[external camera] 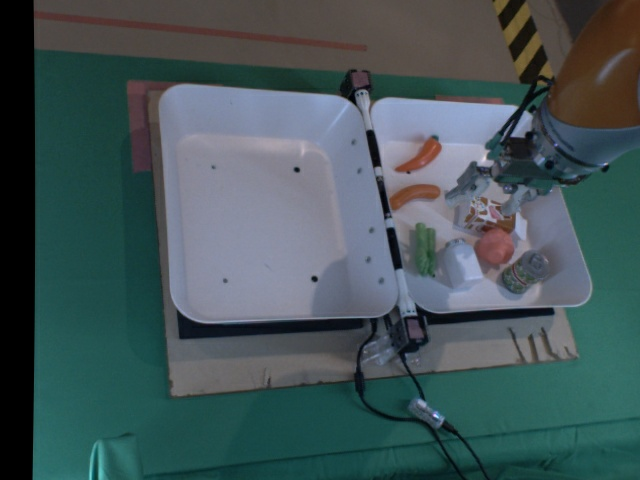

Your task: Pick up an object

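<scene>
My gripper point(491, 196) hangs over the right bin point(565, 238), its fingers spread open above a small carton with an orange and white pattern point(489, 212). Nothing sits between the fingers. Below the carton lie a pink-red round object point(494, 247), a white cup-like object point(461, 263) and a small green-labelled can point(523, 272). An orange chili pepper point(420, 154), a sausage-shaped orange piece point(414, 195) and a green bean pod point(426, 248) lie to the left in the same bin.
The left bin point(200, 118) stands beside the right one, with a black-and-white divider bar point(382, 193) between them. Cables point(420, 408) trail off the front edge of the cardboard base. Yellow-black tape point(517, 18) marks the floor behind.
</scene>
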